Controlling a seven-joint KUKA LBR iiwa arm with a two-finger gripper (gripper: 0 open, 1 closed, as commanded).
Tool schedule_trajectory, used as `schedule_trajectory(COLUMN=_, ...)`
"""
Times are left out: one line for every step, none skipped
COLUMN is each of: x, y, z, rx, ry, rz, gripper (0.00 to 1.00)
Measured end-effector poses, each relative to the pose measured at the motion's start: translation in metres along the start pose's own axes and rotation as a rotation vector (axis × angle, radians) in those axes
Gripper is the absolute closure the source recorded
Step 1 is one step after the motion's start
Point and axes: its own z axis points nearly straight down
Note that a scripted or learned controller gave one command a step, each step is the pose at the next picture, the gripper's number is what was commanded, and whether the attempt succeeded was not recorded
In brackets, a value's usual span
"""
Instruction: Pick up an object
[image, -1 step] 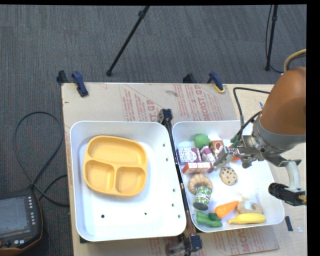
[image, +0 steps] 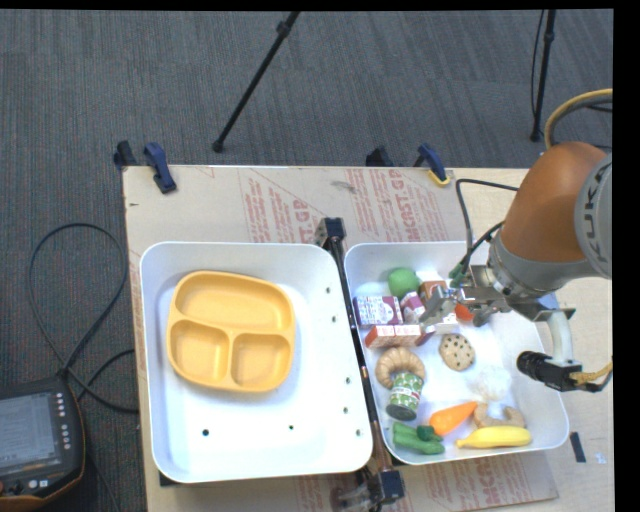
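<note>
a: start at the near rim of the right bin (image: 560, 440). what do you see there?

b: you have a banana (image: 494, 437) lying along that rim, long axis left to right. just left of it sit a carrot (image: 455, 415) and a green vegetable (image: 417, 438).

a: and further in from that rim?

b: a small can (image: 404, 393) with a croissant (image: 399, 362) touching it on the far side, and a cookie (image: 456, 351) to their right, apart from both.

a: where is the gripper (image: 440, 310) in all that?

b: beyond the cookie, over the middle of the bin, reaching in from the right. you cannot tell from this slant whether it is released or clenched; nothing is visibly held.

a: so which thing does the next move turn on?

b: my guess is the purple carton (image: 377, 309) and the red box (image: 395, 335). both lie just left of the gripper, the red box with its long axis left to right, pointing at it. the cookie lies a little nearer the rim than the gripper.

a: anything past that?

b: a green ball (image: 403, 281) near the far wall. the yellow tray (image: 232, 331) sits in the left bin (image: 160, 420), well apart.
</note>
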Motion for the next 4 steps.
schedule_trajectory(x=-0.028, y=-0.023, z=0.086, rx=-0.003, ry=0.001, rz=-0.001, gripper=0.00)
schedule_trajectory(x=-0.030, y=-0.022, z=0.076, rx=-0.004, ry=-0.002, rz=0.005, gripper=1.00)
schedule_trajectory(x=-0.085, y=-0.024, z=0.082, rx=-0.012, ry=-0.001, rz=-0.001, gripper=1.00)
schedule_trajectory(x=-0.087, y=-0.025, z=0.083, rx=-0.011, ry=-0.005, rz=0.001, gripper=0.00)
